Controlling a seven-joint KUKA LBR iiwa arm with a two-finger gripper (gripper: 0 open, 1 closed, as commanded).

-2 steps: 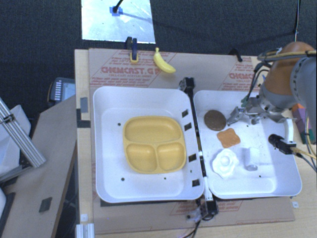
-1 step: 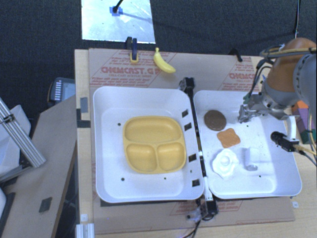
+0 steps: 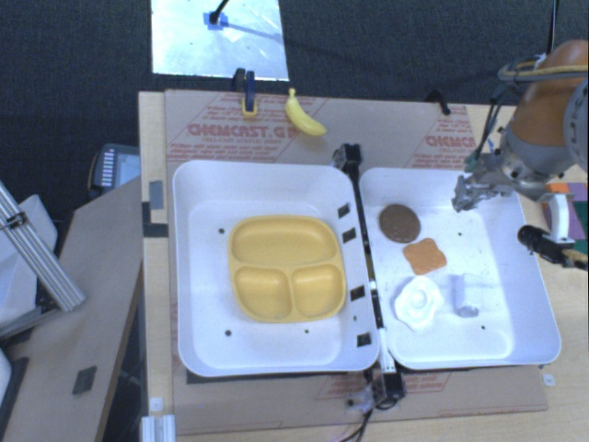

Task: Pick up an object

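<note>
Over the far right corner of the right bin, the gripper hovers; I cannot tell its state. Below lie a brown disc, orange toast and white egg, loose and reachable for picking.

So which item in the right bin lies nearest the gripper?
The round brown disc, closest to the gripper; the orange piece, white egg and grey piece lie farther.

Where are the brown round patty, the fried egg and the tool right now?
brown round patty (image 3: pixel 399 222): camera view, centre of its top face.
fried egg (image 3: pixel 417 303): camera view, middle of the white.
tool (image 3: pixel 463 196): camera view, between its fingertips, over the right bin.
</note>
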